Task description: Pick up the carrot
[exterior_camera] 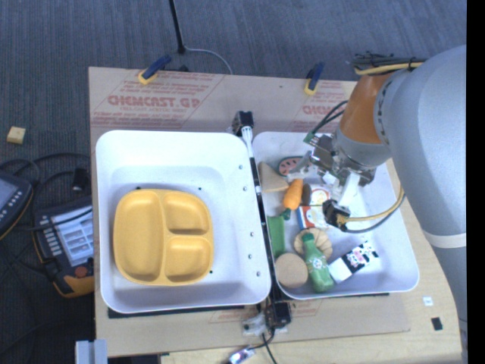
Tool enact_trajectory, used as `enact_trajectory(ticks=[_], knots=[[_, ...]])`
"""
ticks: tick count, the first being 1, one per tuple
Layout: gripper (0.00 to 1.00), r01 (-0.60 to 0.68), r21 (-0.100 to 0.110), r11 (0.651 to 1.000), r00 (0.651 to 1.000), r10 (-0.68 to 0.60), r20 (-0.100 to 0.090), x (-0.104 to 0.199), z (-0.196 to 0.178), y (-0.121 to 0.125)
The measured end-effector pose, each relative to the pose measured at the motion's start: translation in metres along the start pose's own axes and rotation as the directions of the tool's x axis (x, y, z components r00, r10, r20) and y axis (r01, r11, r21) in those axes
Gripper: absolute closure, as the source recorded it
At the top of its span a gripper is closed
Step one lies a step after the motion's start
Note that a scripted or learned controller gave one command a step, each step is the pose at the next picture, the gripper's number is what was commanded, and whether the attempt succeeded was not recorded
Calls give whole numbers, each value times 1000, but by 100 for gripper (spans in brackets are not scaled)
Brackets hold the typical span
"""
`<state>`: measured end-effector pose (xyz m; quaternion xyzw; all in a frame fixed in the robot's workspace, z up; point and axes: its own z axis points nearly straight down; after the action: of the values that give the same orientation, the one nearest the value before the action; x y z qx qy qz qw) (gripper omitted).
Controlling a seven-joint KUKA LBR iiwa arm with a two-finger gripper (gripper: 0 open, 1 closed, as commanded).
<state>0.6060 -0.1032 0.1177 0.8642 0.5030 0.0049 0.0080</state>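
Nearest my camera sits the lower rim of the right bin, with a green bottle and a round tan disc lying just inside it, touching; a black-and-white cow-patterned piece lies beside them. The carrot is further up the same bin, orange, lying near the left wall, with a red-and-white carton just beside its lower end and a green piece below it; the left bin holds a yellow divided tray, well apart from the job.

What worries me: the carrot is hemmed in; as I judge it, a descent slightly off could clip the carton or the bin's dividing wall and nudge the carrot away, or a close could catch the carton along with it; the yellow cable looping off the wrist could also snag on the clutter.

The arm reaches in from the right, its orange band high and the wrist bent down over the bin; the gripper hangs just right of the carrot, near the carton; I cannot tell how the gripper is set, and I see nothing held in it.
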Motion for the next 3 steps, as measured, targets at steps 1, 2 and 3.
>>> enact_trajectory(ticks=[1,2,3], knots=[[0,-21,2,1000,1000,21,1,0,0,0],[0,-83,12,996,997,83,3,-1,5,-3],[0,-428,-1,904,904,428,-6,-26,25,-20]])
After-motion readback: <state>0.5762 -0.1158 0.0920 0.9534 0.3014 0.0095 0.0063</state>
